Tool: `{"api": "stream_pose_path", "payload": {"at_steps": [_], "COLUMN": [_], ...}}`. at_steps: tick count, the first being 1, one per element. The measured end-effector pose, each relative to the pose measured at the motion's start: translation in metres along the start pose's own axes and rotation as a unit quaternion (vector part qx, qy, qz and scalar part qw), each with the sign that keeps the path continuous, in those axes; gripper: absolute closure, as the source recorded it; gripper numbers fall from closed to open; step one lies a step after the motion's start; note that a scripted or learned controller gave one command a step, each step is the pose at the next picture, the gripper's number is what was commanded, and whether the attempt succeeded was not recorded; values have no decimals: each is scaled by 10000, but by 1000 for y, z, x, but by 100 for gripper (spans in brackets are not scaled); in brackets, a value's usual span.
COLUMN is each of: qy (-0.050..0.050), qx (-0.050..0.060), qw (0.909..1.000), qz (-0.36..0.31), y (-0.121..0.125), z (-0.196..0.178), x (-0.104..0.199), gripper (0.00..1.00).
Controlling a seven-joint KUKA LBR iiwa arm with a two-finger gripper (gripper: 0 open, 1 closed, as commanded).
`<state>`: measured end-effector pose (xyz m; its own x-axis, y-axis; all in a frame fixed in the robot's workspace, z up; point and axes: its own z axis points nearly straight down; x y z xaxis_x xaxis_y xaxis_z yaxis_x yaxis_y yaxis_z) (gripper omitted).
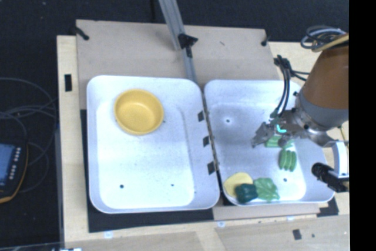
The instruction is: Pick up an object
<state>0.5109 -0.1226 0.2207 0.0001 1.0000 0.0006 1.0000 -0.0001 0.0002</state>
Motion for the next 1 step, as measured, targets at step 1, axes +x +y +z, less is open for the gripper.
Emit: {"api": "stream_pose_path", "payload": {"at_steps": [1], "qy": [0], "qx": [0], "qw": [10000], "qz": [0], "y": [0], "z": [0], "x": [0], "gripper": [0]}}
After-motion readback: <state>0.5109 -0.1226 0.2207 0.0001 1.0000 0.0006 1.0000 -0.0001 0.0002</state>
